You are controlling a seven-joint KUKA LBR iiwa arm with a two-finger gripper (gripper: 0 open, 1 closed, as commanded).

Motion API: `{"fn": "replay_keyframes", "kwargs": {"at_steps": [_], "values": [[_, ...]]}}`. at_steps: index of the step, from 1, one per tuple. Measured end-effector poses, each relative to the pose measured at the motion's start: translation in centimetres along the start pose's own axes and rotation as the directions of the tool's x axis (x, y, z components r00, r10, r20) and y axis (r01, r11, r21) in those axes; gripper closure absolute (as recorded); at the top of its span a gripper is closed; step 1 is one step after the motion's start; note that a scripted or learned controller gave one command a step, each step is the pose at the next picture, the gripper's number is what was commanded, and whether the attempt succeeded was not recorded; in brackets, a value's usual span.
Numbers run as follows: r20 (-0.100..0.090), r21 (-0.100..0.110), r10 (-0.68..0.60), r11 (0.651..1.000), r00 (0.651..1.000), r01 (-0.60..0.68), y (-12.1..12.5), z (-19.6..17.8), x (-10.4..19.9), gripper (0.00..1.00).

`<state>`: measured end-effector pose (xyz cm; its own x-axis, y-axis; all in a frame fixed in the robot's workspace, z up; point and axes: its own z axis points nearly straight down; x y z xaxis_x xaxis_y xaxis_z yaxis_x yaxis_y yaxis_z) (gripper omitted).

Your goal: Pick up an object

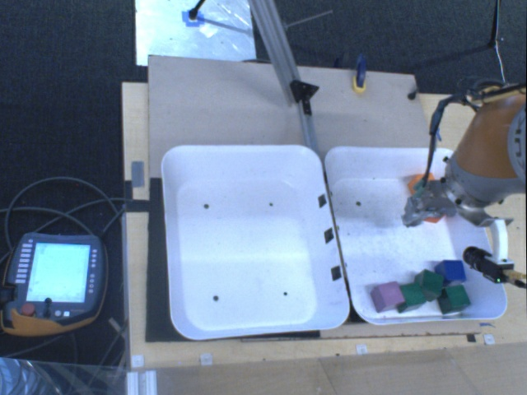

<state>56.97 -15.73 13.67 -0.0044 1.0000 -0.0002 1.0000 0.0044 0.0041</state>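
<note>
My gripper [422, 211] hangs low over the right bin [370, 188], near its right wall. An orange object [418, 183] lies right beside it, mostly hidden under the wrist, and I cannot tell whether the two touch. In the bin's near right corner sits a cluster of blocks: a pink one [384, 295], a blue one [450, 270] and three green ones [429, 282], [411, 298], [454, 300]. The cluster lies well in front of the gripper.
The left bin [247, 237] stands next to the right one, the two meeting at a rim with black clips [328, 235]. A slanted metal pole [280, 48] rises behind the bins. A teach pendant [53, 282] with cables lies at the far left, off the bench.
</note>
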Motion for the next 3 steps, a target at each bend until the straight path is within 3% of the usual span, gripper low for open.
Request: {"fn": "replay_keyframes", "kwargs": {"at_steps": [3], "values": [[0.002,-0.004,-0.001,1.000,1.000,0.001,-0.9,-15.4,-0.6,1.00]]}}
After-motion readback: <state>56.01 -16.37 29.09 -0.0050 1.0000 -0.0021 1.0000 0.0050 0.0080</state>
